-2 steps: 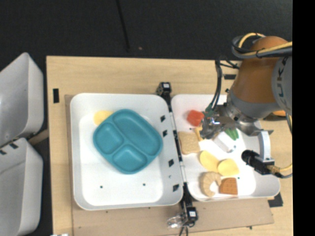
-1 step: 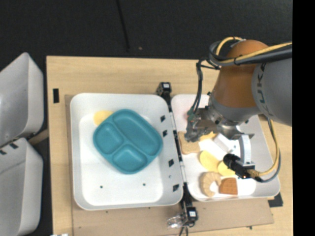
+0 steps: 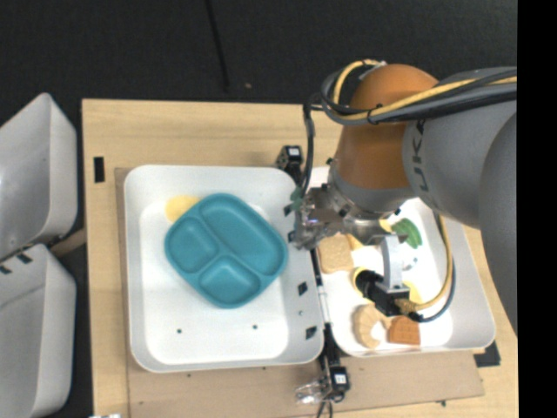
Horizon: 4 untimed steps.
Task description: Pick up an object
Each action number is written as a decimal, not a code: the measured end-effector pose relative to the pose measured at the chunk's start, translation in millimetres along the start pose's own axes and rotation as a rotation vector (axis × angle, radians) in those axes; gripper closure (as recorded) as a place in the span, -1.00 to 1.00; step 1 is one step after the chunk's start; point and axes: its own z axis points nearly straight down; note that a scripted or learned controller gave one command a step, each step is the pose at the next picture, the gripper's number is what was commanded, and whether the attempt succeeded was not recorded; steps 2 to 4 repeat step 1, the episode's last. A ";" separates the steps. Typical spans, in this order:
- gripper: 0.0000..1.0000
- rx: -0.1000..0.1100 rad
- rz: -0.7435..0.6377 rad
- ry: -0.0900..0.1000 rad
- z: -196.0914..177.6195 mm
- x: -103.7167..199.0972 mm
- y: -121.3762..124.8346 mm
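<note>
Pale wood of the desk (image 3: pixel 218 383) runs along the bottom of the frame, carrying two white bins side by side. In the right bin (image 3: pixel 474 325), closest to the bottom edge, a pale bread-like piece (image 3: pixel 369 327) lies touching an orange-brown wedge (image 3: pixel 404 332). Above them, close against the divider, sits a tan square piece (image 3: pixel 335 253), and further right a small green thing (image 3: pixel 406 232) that I cannot identify.

The left bin (image 3: pixel 139 320) holds a teal plate (image 3: pixel 224 248) with three compartments, turned off square, toward the bin's upper half. A yellow thing (image 3: pixel 179 205) shows at its upper-left rim, partly hidden by it.

The grey arm (image 3: pixel 383 146) with its orange band comes in from the right and hangs over the strip between the bins. The jaws are down just beside the tan square piece and the plate's right rim — whether they are open or closed, or have hold of anything, cannot be told. Dark floor (image 3: pixel 174 33) lies beyond the desk at the top of the frame.
</note>
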 end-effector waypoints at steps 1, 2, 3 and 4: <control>1.00 0.003 0.004 -0.002 14.8 33.2 0.0; 1.00 0.003 0.004 -0.002 14.8 33.2 0.0; 1.00 0.003 0.004 -0.002 14.8 33.2 0.0; 1.00 0.003 0.004 -0.002 14.8 33.2 0.0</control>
